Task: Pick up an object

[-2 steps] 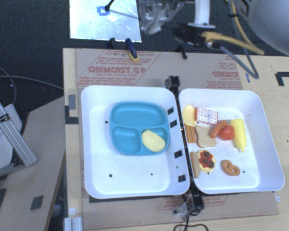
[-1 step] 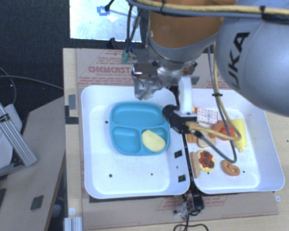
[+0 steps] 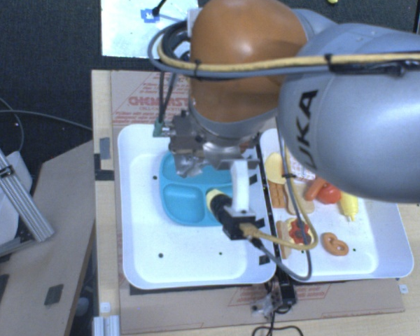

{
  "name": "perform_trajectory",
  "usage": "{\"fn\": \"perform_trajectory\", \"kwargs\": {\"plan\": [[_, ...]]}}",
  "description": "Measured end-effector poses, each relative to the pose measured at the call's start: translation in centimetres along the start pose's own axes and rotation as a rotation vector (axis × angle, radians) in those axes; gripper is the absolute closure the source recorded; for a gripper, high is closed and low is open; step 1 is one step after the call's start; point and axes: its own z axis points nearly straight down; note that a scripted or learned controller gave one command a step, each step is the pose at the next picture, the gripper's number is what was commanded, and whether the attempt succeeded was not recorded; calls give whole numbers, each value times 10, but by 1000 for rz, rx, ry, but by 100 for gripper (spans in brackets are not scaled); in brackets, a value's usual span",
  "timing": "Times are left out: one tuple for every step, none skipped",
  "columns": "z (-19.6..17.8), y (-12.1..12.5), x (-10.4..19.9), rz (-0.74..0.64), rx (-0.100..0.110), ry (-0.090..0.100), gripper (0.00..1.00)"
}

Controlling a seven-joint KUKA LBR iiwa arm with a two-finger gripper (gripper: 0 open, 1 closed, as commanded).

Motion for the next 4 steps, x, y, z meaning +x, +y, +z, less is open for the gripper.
{"fn": "perform_trajectory", "kwargs": {"plan": [[-39,-1,-1,1,-10,4,0],[-194,21,-2,1,-26,10,0],[-196,20,-2,-5,-11,4,100],[-57,-1,-35,8,7,-5,100]]}}
